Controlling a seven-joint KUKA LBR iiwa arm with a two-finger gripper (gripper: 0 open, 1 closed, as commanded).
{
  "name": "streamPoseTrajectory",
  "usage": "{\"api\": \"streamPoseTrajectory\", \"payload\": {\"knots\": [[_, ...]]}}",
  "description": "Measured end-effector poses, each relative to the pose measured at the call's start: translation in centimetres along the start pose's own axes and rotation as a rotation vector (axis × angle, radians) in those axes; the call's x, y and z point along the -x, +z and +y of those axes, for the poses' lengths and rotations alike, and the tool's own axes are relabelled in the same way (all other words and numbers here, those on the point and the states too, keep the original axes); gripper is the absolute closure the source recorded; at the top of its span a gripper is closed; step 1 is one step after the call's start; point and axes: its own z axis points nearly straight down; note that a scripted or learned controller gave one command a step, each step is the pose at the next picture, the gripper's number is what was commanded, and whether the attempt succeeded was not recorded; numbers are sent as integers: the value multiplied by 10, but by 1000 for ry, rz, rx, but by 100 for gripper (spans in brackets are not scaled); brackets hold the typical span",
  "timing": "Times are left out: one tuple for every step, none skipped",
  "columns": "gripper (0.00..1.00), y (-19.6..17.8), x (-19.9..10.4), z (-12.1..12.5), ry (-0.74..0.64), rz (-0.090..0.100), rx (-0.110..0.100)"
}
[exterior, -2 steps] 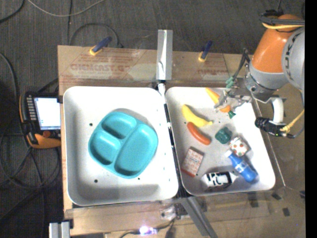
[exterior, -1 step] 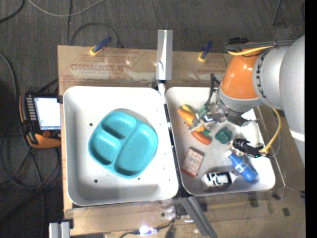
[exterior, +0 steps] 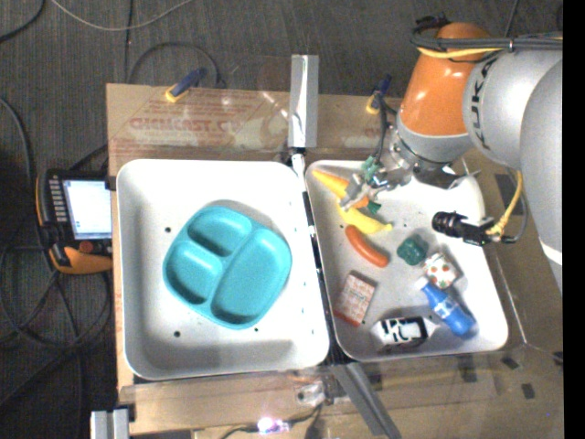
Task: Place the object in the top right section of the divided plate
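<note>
Grey KUKA arm with an orange band

Beside the right bin (exterior: 490, 332), the arm (exterior: 526, 108) shows rounded pale grey shells with part of the dark KUKA lettering on one. An orange band (exterior: 441, 80) rings it above the wrist. Thin dark cables loop over the orange part, and a black cylindrical fitting with a yellowish cable (exterior: 508, 210) hangs by the bin's far right rim.

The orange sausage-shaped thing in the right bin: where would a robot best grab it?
Across the middle of the sausage, coming straight down from above. It lies flat and slanted, long and narrow, so fingers should close across its short width. There is bare bin floor along its lower side.
</note>
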Motion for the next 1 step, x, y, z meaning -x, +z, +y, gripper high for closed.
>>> {"api": "streamPoseTrajectory", "payload": {"knots": [[100,-5,-51,46,-46,-1,-1]]}}
